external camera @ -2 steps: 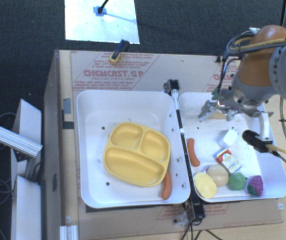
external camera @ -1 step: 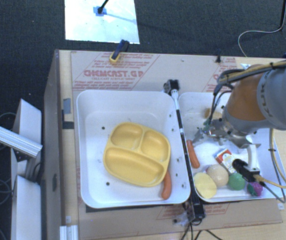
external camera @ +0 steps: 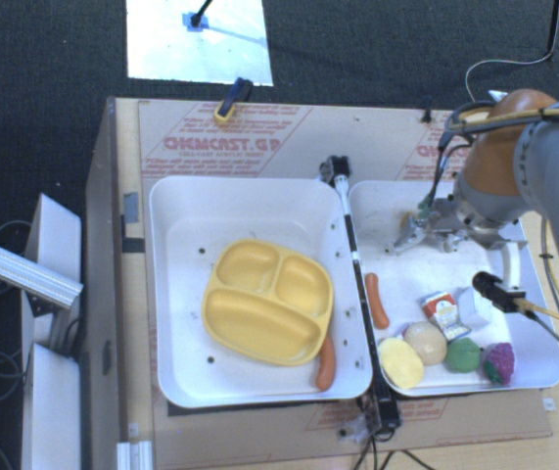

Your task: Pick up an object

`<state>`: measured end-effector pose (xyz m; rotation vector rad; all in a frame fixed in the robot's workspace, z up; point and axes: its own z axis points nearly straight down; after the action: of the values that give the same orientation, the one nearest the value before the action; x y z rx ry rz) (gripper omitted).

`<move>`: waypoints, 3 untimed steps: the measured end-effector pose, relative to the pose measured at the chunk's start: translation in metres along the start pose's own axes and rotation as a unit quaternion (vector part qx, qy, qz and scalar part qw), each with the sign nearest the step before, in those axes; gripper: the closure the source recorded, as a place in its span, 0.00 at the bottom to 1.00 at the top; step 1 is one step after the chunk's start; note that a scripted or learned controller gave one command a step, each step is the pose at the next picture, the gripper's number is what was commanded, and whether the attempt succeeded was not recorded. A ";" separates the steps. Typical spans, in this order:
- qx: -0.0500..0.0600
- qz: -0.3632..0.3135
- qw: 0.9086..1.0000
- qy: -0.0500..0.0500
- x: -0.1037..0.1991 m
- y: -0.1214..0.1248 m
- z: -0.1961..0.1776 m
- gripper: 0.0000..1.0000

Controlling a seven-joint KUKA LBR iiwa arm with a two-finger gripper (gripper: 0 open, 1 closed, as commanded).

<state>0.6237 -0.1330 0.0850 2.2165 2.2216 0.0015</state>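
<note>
Hand: we see the hand [external camera: 418, 231] low over the bare far-left floor of the right bin [external camera: 543, 346], with nothing between its fingers; whether they are apart or together we cannot tell.
Nearest risk: the spot under the hand looks bare, so we judge that closing here would catch nothing.
Carrot stick: the orange stick [external camera: 377, 302] lies a little nearer the camera than the hand, close to the divider [external camera: 355, 262]; we think a finger could strike that wall and push the stick away.
Crowded corner: the red-and-white carton [external camera: 442, 313], cream ball [external camera: 425, 342], yellow piece [external camera: 401, 361], green piece [external camera: 463, 354] and purple piece [external camera: 499, 362] sit packed, touching or nearly so, well toward the camera from the hand; we expect a grasp there to nudge neighbours or pinch two.
Cable: the black plug [external camera: 494, 291] hangs beside the carton and might snag.
Far side: the yellow tray [external camera: 264, 300] and sausage [external camera: 326, 360] lie across the divider in the left bin [external camera: 186, 262], a long reach.
</note>
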 end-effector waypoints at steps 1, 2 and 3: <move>0.000 -0.001 1.000 0.001 0.015 0.034 0.000 0.00; 0.009 0.002 1.000 0.002 -0.021 0.042 -0.001 0.00; 0.011 0.001 1.000 0.003 -0.035 0.041 0.002 0.00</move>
<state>0.6653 -0.1678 0.0833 2.2335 2.2319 -0.0151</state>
